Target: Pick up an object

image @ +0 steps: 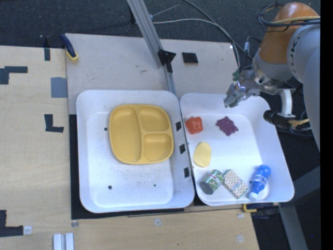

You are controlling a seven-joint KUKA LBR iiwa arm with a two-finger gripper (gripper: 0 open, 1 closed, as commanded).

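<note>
above the right bin's (270,139) far edge the gripper (232,100) is hovering; whether it is spread, i cannot tell. the purple object (227,125) is lying just beneath, apart from its neighbours, so descending straight onto it is looking cleanest.

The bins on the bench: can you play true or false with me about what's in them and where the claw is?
1. The yellow tray lies in the left bin. True.
2. The purple thing is inside the yellow tray. False: it lies in the right bin, near the red thing.
3. The claw is above the right bin's far edge. True.
4. The blue bottle is beside the yellow tray. False: it lies in the right bin's near corner.
5. The claw carries the can. False: the can lies in the bin.
</note>
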